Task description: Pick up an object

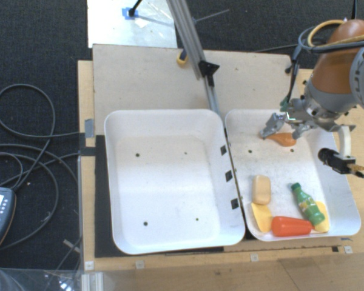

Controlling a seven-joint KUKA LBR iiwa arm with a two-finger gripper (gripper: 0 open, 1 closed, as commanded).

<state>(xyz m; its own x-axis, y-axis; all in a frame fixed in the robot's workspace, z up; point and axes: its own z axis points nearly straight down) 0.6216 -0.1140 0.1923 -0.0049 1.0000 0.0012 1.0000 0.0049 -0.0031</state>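
approach step: tool (285, 126) down over orange piece (284, 139) in right bin (352, 211).
can't tell tool state; next: confirm grip, then lift.

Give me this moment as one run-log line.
gripper: low in right bin, over orange piece | hold: unconfirmed | near end: bread roll, green bottle, red pepper | left bin

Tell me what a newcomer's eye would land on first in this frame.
Probably the arm's orange band at the upper right, with the claw low over the far end of the right bin, right at a small orange object. Next, the cluster at that bin's near end: a green bottle, a red-orange piece, a tan block and a yellow wedge.
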